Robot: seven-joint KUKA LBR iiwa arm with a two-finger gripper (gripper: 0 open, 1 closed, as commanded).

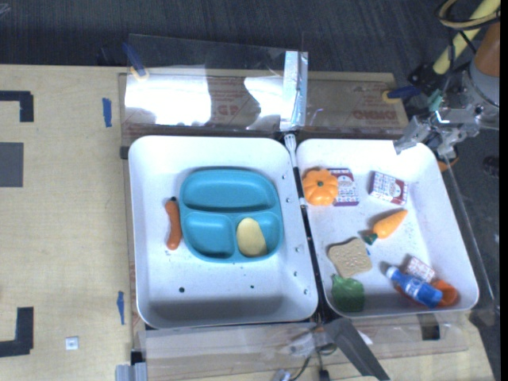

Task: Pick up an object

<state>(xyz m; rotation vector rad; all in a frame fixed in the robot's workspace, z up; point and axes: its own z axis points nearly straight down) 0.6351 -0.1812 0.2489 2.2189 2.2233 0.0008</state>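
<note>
Green pepper (pixel 347 291) and blue bottle (pixel 414 286) lie at the right bin's (pixel 463 244) near edge.
Gripper (pixel 429 133) hovers over its far right corner; jaw state unclear.

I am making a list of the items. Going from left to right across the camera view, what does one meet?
Orange sausage → blue tray → yellow potato → pumpkin → carrot → blue bottle

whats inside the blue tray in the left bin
A yellow potato-like piece lies in the blue tray's lower right compartment. The other compartments look bare. Whatever is beneath the tray is covered.
</note>
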